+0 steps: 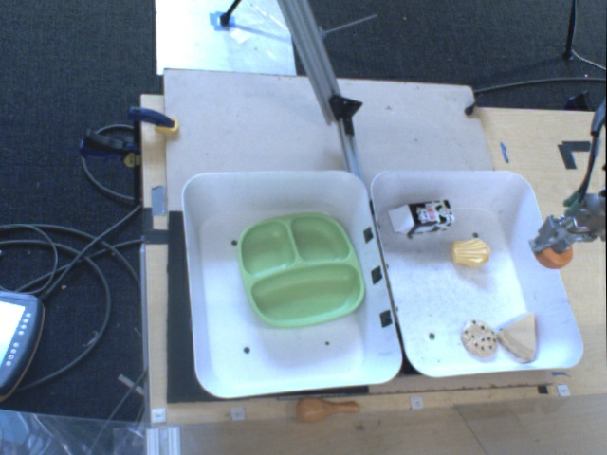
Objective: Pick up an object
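Gripper (560, 240) sits at the far right rim of the right bin (545, 207), orange band just below it. Cannot tell how it is set; too small and blurred at the edge.

Candidates all lie in the right bin: cow-patterned carton (424, 217) near the back left, yellow shell-shaped piece (470, 251) mid-bin, spotted cookie (479, 338) touching a tan wedge (520, 336) at the front right. Left bin (204, 254) carries a green divided plate (300, 269).

Risks, as judged: descending here may strike the bin wall. Cookie and wedge touch, so a grasp there may nudge both. The low, rounded shell piece may slip out.
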Available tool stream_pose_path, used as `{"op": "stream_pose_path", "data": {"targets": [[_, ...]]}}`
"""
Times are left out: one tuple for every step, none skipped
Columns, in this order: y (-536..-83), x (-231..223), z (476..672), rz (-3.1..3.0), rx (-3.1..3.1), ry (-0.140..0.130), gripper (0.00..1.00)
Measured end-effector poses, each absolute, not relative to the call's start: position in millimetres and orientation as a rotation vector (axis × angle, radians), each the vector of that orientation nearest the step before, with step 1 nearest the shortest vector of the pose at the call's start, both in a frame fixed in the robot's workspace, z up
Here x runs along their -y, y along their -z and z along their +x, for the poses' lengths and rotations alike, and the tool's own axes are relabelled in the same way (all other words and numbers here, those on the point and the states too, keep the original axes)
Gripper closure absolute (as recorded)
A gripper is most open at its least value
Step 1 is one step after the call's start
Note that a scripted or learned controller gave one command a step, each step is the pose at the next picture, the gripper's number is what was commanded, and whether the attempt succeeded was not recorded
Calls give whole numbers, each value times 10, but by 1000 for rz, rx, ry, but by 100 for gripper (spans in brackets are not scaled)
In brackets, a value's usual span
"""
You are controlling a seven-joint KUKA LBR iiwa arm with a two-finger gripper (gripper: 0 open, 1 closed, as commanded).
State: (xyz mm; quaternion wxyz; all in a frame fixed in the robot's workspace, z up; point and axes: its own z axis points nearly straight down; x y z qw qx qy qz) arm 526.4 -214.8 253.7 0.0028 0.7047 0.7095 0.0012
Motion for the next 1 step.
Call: {"op": "stream_pose_path", "data": {"targets": [[-2539,1650,5323,2208,-2233,-4,100]]}}
